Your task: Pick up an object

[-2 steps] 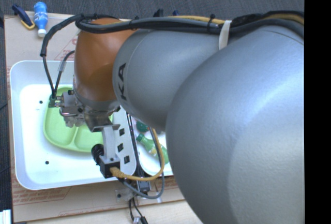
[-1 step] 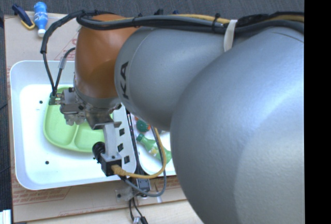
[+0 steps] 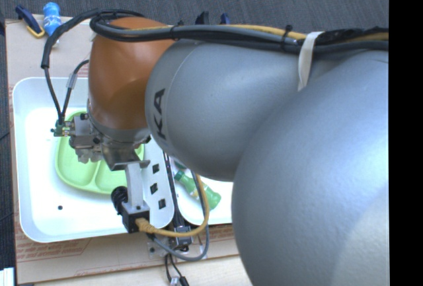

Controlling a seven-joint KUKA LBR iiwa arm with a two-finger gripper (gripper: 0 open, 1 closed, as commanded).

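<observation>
The light green tray [image 3: 79, 169], a shallow moulded dish with a raised divider, lies inside the left white bin [image 3: 30, 146], toward that bin's right half and nearer its front edge than its back edge. Its right portion is covered by the arm's wrist hardware. A second small green object [image 3: 208, 195], partly translucent, lies just right of the tray, near the front edge, under the arm; its shape cannot be determined.

The gripper [image 3: 99, 149] sits directly above the tray, at the tray's upper right part. Its fingers are hidden beneath the metal wrist body, so whether they are spread or pressed together cannot be told, and no contact with the tray can be confirmed.

Above the gripper is the orange band [image 3: 119, 76], followed by the grey arm [image 3: 277, 146], which fills the right side of the view. A black cable [image 3: 56, 90] runs from the wrist over the bin's back-left area.

A blue object [image 3: 51, 16] lies on the bench [image 3: 53, 255] beyond the bin's back-left corner.
</observation>
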